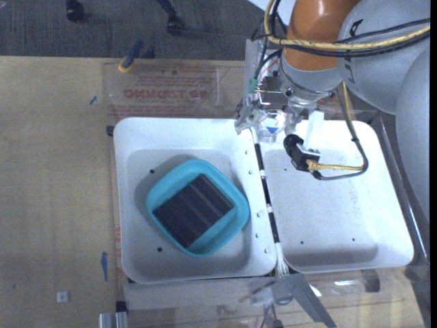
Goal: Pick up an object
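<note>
- obj: one teal dish [198, 207] w/ a dark ribbed slab in it, lying in the left bin [136, 142], roughly mid-floor, turned at a diagonal to the bin walls.
- right bin [341, 224]: i see nothing loose on its floor.
- gripper [268, 120]: sits at the far end of the divider between the bins, under the orange wrist band, well apart from the dish. nothing visible between its tips.
- fingers: hidden by wrist hardware and glare; i can't tell if apart or together.
- black cable fitting w/ brass end [300, 154] hangs off the wrist over the right bin; not a pick target.
- handling, my judgement: dish looks like stiff moulded plastic, light, smooth, prob. slippery on the rounded rim. not fragile.
- the slab may be loose in the dish, so a tilt could shed it.
- where to grip: i'd straddle one rim wall near a side midpoint, one tip inside, one outside; corners too rounded.
- risk: light dish may skate on the bin floor if a tip touches down first.
</note>
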Motion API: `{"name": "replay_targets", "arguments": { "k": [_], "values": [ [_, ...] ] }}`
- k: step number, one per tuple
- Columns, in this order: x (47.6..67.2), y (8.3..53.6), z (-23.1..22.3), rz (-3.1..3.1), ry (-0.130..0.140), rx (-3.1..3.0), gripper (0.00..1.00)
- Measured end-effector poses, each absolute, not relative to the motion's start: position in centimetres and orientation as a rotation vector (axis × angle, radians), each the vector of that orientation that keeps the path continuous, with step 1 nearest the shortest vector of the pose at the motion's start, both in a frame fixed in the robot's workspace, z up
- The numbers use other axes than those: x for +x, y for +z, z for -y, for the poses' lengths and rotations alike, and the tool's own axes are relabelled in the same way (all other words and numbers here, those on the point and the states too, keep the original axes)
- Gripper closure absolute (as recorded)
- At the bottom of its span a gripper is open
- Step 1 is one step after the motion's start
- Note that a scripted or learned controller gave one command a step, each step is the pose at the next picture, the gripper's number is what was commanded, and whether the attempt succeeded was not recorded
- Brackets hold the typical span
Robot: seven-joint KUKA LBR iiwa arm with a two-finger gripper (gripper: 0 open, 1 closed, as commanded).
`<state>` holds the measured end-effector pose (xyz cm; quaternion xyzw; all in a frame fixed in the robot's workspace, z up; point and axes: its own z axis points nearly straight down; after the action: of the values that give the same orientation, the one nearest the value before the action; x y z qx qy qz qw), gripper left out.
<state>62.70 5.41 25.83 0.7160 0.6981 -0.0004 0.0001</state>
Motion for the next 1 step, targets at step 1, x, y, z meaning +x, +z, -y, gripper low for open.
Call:
{"name": "replay_targets", "arguments": {
  "k": [1],
  "values": [
    [64.28,36.79,0.46,-2.193,-0.001,2.248,1.00]
  ]
}}
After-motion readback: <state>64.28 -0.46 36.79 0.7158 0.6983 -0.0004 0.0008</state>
